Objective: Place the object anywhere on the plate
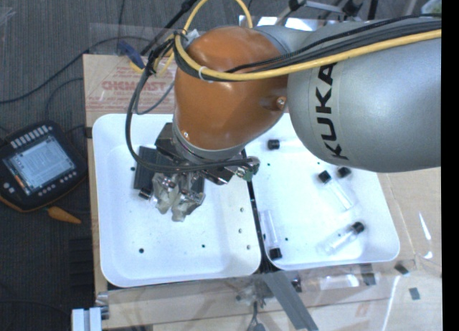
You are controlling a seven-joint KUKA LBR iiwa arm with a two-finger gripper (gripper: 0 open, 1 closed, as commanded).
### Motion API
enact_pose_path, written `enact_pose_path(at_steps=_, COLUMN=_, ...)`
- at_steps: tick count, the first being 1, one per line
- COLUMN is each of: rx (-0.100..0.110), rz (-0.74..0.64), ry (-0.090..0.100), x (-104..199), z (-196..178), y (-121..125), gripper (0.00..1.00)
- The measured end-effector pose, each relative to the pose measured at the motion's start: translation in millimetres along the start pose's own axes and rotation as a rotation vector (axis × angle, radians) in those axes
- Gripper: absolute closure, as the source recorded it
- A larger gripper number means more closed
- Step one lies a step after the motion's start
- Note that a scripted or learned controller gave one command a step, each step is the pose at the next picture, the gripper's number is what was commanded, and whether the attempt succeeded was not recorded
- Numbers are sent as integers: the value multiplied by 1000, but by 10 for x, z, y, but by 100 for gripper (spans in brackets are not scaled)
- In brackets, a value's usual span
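Note:
My gripper (177,199) hangs low over the middle of the left white bin (122,251), under the big orange wrist band (226,93). Whether anything is in its grasp is hidden from this angle. Several clear vials with black caps lie in the right bin (380,247): one vial (341,236) at the front right, one (338,192) near the middle, and one (268,231) along the bin's left wall. A small black cap (273,143) sits near that bin's back. The arm's body covers the back of both bins.
A few small dark specks (141,251) dot the left bin's floor. A teach pendant (39,165) lies on the floor to the left. Brown cardboard (122,89) sits behind the left bin, and cables run across the back.

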State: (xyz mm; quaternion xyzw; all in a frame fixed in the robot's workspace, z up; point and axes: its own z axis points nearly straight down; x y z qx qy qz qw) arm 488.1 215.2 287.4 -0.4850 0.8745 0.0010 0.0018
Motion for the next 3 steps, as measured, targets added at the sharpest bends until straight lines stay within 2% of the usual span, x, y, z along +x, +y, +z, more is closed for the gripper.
enact_pose_path(at_steps=1, rx=-1, rz=-144, ry=1, x=-337, z=492, y=-617, gripper=100)
enact_pose_path(at_steps=2, rx=-4, rz=-505, ry=1, x=-72, z=416, y=16, gripper=100)
enact_pose_path(at_steps=3, rx=-5, rz=-835, ry=-2, x=-425, z=471, y=-364, gripper=100)
